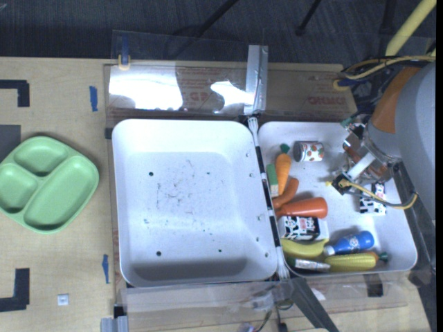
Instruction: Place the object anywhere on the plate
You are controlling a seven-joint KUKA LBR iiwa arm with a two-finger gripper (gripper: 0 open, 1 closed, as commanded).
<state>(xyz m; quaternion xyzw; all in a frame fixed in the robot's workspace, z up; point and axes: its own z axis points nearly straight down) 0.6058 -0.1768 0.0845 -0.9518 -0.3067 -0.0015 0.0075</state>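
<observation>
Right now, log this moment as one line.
gripper: over right white bin, fingers unclear | green divided plate: left on bench | orange toy carrot: in bin

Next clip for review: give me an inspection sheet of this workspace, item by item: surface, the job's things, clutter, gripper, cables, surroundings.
Surface: wooden bench bearing two shallow white bins; left bin, right bin.
Job's things: green divided plate on the bench, left of both bins, nothing on it.
Clutter: in the right bin, carrot, small can, cow-patterned carton, banana, blue bottle, and more toys, crowded against the left and front walls.
Gripper: gripper low over the right bin's right side; its state cannot be judged.
Cables: yellow cable looping by the arm.
Surroundings: dark carpet, stand legs.
</observation>
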